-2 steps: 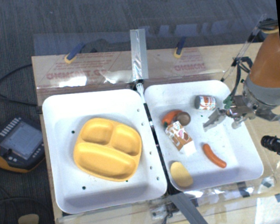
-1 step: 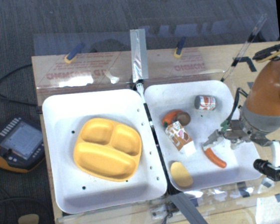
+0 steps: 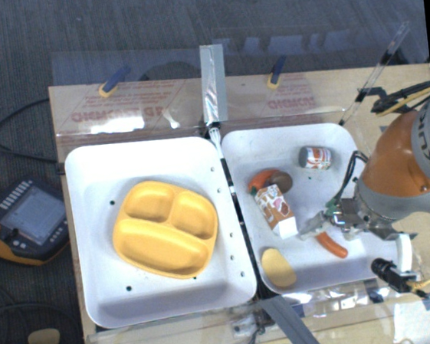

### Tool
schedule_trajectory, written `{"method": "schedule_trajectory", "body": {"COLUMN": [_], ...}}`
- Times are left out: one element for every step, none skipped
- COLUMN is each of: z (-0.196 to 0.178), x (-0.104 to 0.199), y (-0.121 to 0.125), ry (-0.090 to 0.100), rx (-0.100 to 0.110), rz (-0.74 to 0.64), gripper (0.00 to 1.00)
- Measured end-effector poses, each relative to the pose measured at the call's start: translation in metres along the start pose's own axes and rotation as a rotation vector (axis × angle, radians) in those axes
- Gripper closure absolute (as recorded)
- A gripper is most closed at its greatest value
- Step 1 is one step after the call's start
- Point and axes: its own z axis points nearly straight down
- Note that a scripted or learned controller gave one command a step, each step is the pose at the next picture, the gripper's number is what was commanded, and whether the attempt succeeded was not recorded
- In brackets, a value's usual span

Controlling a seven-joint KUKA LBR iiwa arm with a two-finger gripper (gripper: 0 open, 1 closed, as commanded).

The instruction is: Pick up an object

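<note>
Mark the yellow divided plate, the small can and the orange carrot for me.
yellow divided plate [image 3: 166,228], camera view, on its central ridge.
small can [image 3: 316,157], camera view, middle of its side.
orange carrot [image 3: 332,245], camera view, mid-length.

Both bins are white: the left bin [image 3: 92,243] holds a yellow divided tray [image 3: 166,228], the right bin [image 3: 334,134] an orange-red sausage [image 3: 332,245] and a pale yellow piece [image 3: 277,267]. The arm [image 3: 400,169] is grey with an orange band.
</note>
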Motion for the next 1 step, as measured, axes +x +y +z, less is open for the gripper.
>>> {"method": "schedule_trajectory", "body": {"z": [-0.0073], "x": [0.0016], "y": [0.0023], "ry": [0.004], "rx": [-0.001], "rz": [0.0], "gripper": [1.0]}}
